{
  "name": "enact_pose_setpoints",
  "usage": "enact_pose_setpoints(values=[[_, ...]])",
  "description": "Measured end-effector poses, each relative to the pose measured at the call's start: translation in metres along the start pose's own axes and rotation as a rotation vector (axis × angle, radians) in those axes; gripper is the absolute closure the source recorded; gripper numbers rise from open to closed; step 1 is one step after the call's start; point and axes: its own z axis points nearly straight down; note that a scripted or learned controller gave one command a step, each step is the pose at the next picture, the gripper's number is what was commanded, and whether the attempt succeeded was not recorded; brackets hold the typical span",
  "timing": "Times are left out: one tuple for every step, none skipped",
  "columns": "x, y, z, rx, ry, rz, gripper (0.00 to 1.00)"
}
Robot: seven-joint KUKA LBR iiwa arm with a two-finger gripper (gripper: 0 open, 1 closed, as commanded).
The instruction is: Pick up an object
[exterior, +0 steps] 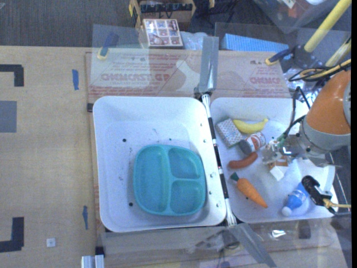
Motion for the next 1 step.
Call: enact_pose_setpoints(values=[[0.0513,0.0091,-0.1104,0.011,0.002,0.021,1.0]])
